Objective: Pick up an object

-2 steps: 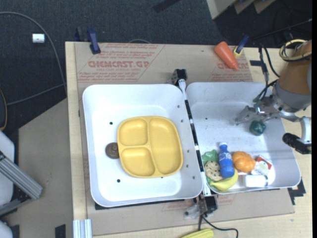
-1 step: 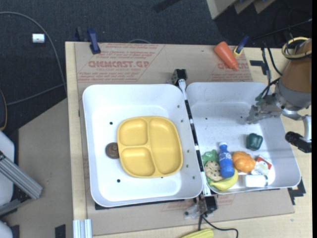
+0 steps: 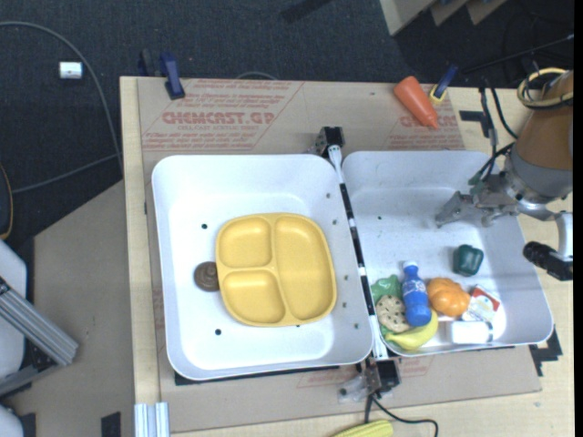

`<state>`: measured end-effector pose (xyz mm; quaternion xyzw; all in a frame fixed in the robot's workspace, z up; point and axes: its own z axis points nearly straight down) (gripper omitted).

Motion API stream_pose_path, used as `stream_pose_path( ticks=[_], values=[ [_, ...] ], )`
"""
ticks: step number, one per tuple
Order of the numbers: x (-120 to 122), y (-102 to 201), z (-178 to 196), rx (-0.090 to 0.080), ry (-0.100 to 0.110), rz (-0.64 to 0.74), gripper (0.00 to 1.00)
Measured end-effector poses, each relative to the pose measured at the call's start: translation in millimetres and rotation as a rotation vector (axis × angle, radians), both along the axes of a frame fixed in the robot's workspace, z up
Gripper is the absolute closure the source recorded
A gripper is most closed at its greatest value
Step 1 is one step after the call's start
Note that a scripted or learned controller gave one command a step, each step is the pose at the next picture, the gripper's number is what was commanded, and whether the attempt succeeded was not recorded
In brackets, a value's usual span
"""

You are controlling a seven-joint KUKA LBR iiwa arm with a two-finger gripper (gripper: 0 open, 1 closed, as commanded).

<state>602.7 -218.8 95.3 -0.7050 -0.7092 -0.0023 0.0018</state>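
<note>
Two white bins [image 3: 182,244]. One yellow tray [image 3: 273,269] in left. One blue bottle [image 3: 414,297], orange [image 3: 446,296], banana [image 3: 410,338] right of tray. Tool [image 3: 474,206] spread wide, holding nothing.

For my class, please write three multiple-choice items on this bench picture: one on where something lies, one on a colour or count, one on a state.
1. Where does the yellow divided plate lie?
A. in the left bin
B. in the right bin
C. on the floor

2. What colour is the bottle in the right bin?
A. red
B. blue
C. black

3. How does the gripper stand relative to the dark green object?
A. clamped on it
B. apart from it
C. beneath it

Answers: 1 A, the plate sits in the left bin. 2 B, its body is blue with a white cap. 3 B, bare bin floor separates them.
</note>
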Motion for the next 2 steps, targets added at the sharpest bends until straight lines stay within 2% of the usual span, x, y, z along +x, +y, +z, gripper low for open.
stream_pose_path(
  ticks=[1, 2],
  values=[
    [-33, 11, 6, -0.005, 0.002, -0.007, 0.00],
    [-72, 32, -11, -0.004, 0.003, -0.007, 0.00]
  ],
)
